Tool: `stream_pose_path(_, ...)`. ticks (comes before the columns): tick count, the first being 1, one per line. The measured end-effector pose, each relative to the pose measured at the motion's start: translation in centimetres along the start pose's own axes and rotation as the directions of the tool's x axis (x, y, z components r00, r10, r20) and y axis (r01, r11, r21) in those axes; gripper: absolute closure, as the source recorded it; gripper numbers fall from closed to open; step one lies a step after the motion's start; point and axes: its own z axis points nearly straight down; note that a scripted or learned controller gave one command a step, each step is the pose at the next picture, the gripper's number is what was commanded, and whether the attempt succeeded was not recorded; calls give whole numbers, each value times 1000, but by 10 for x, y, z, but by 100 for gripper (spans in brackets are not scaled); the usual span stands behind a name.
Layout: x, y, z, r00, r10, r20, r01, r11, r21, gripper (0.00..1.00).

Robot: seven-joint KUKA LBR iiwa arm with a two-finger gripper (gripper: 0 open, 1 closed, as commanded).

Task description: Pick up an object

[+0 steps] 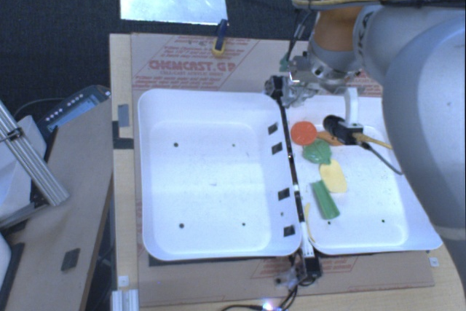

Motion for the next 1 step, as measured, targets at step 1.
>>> stream_pose_path(1, 16, -119, 1, 1000, 5, -2, -5, 1000, 15, 100)
